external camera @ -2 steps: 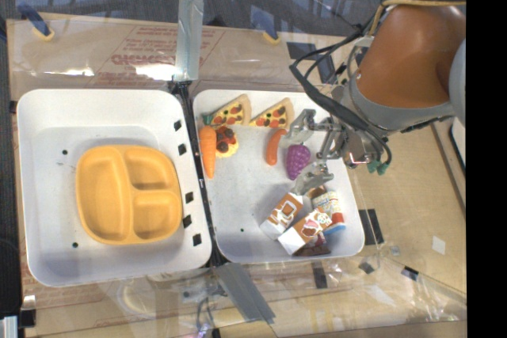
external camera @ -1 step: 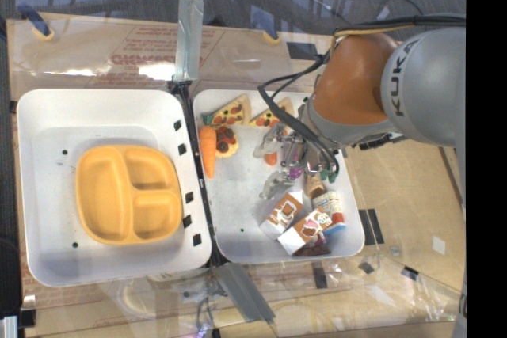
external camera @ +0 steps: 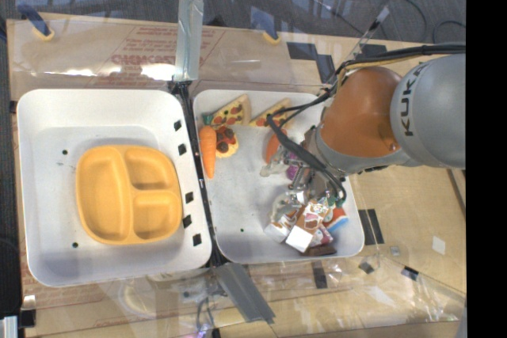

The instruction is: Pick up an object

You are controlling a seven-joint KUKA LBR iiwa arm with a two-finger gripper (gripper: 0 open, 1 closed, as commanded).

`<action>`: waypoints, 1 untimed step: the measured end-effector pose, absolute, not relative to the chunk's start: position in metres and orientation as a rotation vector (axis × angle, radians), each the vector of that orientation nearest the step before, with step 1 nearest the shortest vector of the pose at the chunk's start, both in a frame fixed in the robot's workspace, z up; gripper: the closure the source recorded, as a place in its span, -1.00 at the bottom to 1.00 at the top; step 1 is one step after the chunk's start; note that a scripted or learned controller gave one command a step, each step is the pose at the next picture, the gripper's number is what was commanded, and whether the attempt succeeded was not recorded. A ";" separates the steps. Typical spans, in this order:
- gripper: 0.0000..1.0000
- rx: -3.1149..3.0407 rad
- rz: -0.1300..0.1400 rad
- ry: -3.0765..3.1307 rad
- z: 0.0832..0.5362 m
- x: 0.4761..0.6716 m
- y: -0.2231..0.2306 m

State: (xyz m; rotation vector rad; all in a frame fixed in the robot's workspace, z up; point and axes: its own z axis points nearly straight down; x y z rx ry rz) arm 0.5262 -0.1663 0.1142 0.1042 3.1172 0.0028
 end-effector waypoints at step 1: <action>-1.00 0.695 0.002 3.062 0.092 0.585 -0.134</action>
